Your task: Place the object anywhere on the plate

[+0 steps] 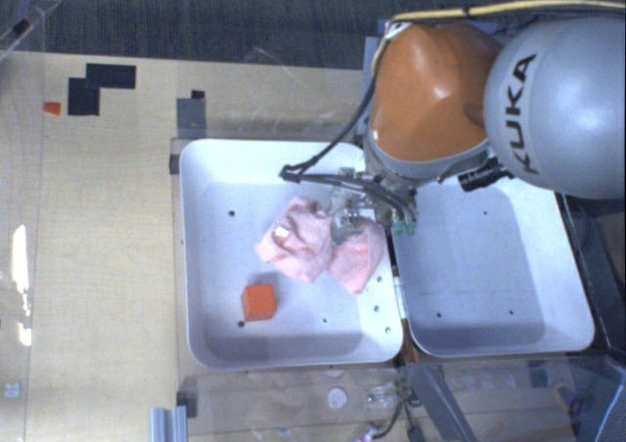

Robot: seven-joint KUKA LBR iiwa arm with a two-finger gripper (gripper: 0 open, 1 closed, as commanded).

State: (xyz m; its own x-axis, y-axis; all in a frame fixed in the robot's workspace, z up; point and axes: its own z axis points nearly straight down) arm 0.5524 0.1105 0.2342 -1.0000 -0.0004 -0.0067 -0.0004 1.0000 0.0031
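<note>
A crumpled pink cloth (315, 244) lies in the left bin (210, 235), towards its right side. My gripper (352, 220) hangs right over the cloth's right part and seems to touch its top. A small orange block (259, 302) rests on the bin floor, near the front left and apart from the cloth. The arm's orange band (430, 93) and grey wrist cover the bins' back right area.
The right bin (499, 274) sits beside the left one, sharing a middle rim. Black markers (98, 86) and a small orange tag (52, 109) lie on the wooden bench at the far left. A cable (323, 158) runs from the arm down to the gripper.
</note>
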